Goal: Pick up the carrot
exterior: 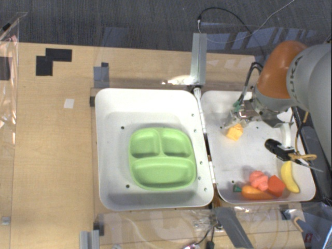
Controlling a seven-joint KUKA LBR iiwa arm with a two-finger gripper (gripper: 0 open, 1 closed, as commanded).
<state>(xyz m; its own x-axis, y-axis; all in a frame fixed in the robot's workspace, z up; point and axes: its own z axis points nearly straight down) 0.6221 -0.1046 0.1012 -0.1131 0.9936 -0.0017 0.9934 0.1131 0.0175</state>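
Wooden bench, two white bins. From what I see, carrot (255, 192) lies lower right in the right bin (223, 154) — gripper (241, 113) hovers upper right above a yellow block (235, 133), well apart from it; grip state: can't tell.

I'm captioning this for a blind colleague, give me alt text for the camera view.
A grey arm's gripper hangs above a yellow chunk in the right white bin, far from the orange carrot at its near edge. The left white bin holds a green divided tray.
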